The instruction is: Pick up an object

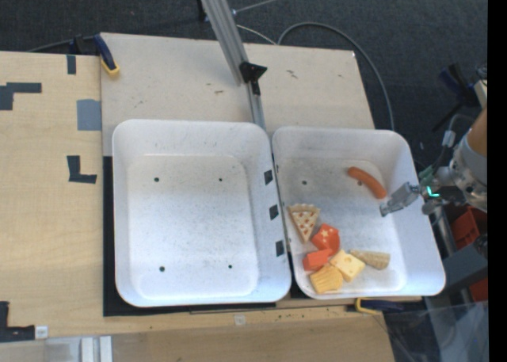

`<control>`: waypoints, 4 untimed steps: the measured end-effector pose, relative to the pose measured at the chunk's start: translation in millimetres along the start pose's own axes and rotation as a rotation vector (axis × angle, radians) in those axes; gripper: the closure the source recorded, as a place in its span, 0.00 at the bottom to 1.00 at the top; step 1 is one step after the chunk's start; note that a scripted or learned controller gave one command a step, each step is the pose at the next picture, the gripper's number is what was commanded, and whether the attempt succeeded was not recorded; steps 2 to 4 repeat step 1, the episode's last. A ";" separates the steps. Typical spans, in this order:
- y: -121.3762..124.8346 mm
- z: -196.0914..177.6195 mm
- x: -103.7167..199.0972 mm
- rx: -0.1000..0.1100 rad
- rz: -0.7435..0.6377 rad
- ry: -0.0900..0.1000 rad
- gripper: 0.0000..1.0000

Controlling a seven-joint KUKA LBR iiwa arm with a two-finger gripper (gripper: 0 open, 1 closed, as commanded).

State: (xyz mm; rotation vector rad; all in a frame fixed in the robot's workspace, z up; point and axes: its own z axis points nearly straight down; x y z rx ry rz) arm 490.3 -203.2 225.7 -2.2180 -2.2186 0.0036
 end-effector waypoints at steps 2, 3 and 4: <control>0.8 -1.7 0.0 -0.003 -0.002 -0.001 0.00; 0.8 -1.7 0.0 -0.003 -0.002 -0.001 0.00; 0.8 -1.7 0.0 -0.003 -0.002 -0.001 0.00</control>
